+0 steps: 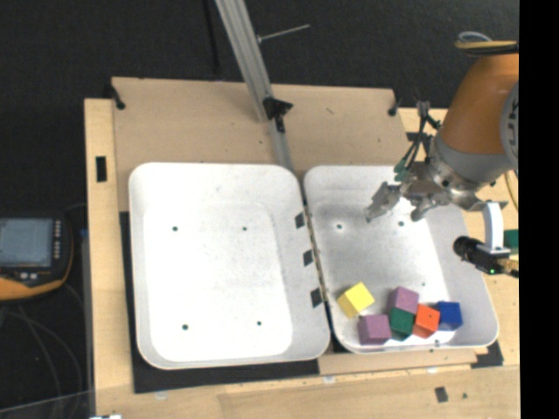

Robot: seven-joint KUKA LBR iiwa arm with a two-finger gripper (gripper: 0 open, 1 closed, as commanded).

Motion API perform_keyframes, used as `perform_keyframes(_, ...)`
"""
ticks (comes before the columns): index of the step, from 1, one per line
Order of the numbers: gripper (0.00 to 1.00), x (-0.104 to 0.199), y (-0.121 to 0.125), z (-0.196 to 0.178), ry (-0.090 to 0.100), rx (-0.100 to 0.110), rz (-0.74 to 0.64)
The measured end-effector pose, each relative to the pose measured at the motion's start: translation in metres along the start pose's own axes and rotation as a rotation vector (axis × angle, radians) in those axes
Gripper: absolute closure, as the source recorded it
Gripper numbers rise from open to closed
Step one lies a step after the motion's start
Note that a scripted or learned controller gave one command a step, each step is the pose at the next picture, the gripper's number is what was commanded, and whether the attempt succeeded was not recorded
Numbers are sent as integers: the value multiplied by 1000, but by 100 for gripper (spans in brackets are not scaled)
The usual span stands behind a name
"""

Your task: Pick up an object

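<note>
While the grey arm with its orange band point(479, 94) reaches in from the right of my view, I see the two-finger claw point(402, 202) hanging over the upper part of the right-hand shallow white bin point(349, 190). Its fingers look spread apart, one pointing down-left toward the bin floor and the other beside it, and nothing sits between them. The claw is released, as far as I can judge at this slant.

All the small blocks lie clustered at the near edge of that same right bin, well apart from the claw. A yellow cube point(356, 299) sits furthest left and a little apart from the rest. A purple cube point(375, 328) lies below and right of it, near the rim. Another purple cube point(404, 300) stands further back, with a green block point(401, 321) just in front of it, touching. An orange cube point(426, 319) is pressed beside the green one, and a blue cube point(449, 313) lies at the right end of the row.

The left-hand shallow white bin point(218, 260) lies beside it on the pale wooden desk point(201, 120). A slanted metal pole point(249, 55) rises behind the two bins.
</note>
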State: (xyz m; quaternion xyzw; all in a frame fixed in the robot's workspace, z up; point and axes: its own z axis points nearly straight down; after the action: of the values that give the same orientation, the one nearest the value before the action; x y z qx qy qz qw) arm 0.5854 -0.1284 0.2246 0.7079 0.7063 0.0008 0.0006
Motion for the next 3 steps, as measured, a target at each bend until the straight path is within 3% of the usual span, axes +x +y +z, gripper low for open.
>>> perform_keyframes(1,0,-1,49,131,-4,1,-7)
perform_keyframes(2,0,2,22,127,-3,3,-1)
perform_keyframes(3,0,-11,-24,88,-3,1,1)
